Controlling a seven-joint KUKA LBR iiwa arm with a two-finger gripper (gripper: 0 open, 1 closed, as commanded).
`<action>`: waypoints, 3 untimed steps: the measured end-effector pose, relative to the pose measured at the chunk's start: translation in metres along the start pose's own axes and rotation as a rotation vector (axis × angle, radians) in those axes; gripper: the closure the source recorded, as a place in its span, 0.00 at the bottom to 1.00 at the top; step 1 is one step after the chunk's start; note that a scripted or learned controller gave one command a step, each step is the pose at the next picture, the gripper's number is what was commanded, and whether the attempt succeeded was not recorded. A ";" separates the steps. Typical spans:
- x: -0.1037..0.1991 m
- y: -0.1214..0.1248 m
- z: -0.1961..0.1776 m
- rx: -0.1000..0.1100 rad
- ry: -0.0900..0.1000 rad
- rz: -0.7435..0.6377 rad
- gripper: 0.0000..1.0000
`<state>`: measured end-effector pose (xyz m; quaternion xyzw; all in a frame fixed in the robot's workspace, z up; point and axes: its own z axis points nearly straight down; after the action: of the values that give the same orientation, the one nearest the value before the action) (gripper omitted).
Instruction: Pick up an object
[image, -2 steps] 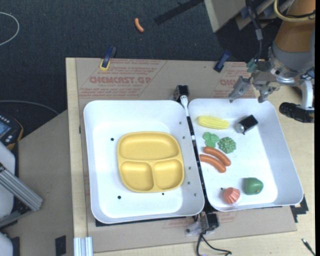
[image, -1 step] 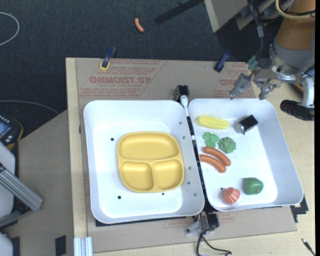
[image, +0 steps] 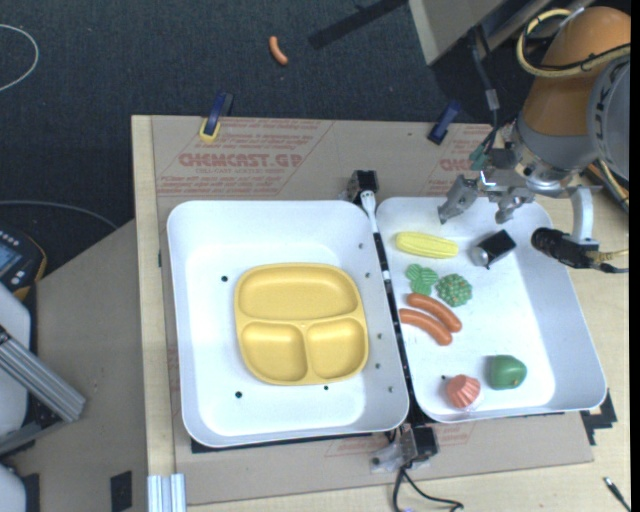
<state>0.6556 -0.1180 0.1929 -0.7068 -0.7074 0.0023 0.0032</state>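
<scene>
The gripper (image: 483, 203) hangs spread and empty over the right bin's (image: 570, 330) far rim. The toy food clusters along that bin's left side — corn (image: 426, 243) just below the fingers, sausages (image: 431, 317), green pepper (image: 506, 372) near the front — leaving its right half open.

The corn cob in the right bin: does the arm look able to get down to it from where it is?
Probably yes. The corn cob lies by itself near the bin's far edge, apart from the green pieces below it. The gripper hangs just above and to its right, with nothing between them.
</scene>
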 end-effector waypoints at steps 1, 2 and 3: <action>-0.005 -0.003 0.063 0.000 0.000 0.002 0.00; -0.005 -0.005 0.109 0.010 0.001 -0.003 0.00; -0.005 -0.004 0.099 -0.001 -0.001 0.001 1.00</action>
<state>0.6513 -0.1227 0.0943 -0.7071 -0.7071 0.0022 0.0025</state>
